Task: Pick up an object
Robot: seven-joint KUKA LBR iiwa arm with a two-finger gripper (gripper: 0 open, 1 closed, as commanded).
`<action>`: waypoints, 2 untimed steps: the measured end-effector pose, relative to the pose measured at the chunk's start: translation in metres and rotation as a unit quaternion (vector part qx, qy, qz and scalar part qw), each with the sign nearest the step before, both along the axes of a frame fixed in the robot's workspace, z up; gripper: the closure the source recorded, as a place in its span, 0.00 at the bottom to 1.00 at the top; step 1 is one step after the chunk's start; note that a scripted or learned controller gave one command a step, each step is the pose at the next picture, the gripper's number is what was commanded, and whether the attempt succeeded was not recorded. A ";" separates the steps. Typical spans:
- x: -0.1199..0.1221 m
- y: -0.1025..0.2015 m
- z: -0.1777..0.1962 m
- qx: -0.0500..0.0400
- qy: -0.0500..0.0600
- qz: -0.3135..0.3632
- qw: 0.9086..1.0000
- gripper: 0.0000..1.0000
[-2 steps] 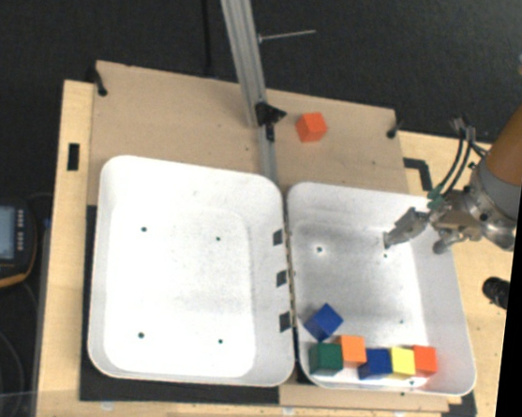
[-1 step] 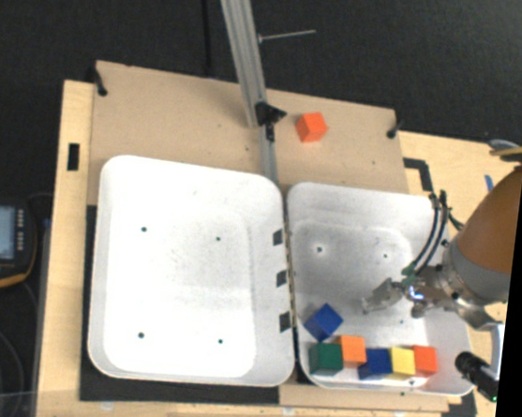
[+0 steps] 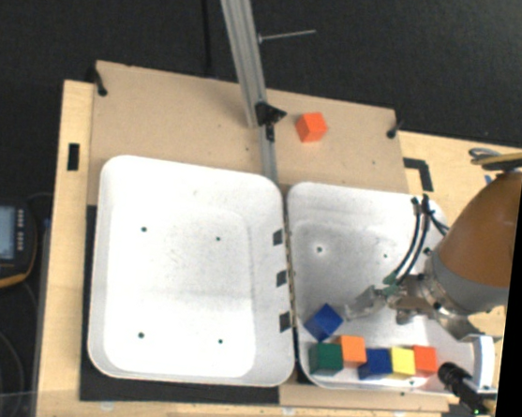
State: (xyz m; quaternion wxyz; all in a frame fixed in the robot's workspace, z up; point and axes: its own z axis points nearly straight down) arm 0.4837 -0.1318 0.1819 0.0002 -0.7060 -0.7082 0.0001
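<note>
The left bin (image 3: 182, 273) sits beside the right bin (image 3: 353, 224), whose near edge holds blue (image 3: 324, 321), green (image 3: 326, 357), orange (image 3: 354, 349), blue (image 3: 376, 362), yellow (image 3: 403, 362) and orange (image 3: 425, 359) blocks. The claw (image 3: 384, 301) hangs above them; its state cannot be told. Another orange block (image 3: 311, 127) lies on the counter (image 3: 187, 118) behind.

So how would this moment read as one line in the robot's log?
gripper: over right white bin | nearest: blue cube | holding: nothing seen
</note>
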 end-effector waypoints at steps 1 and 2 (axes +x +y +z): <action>0.002 -0.002 0.011 -0.001 -0.003 -0.004 1.000 1.00; 0.004 -0.003 0.021 -0.001 -0.006 -0.008 1.000 1.00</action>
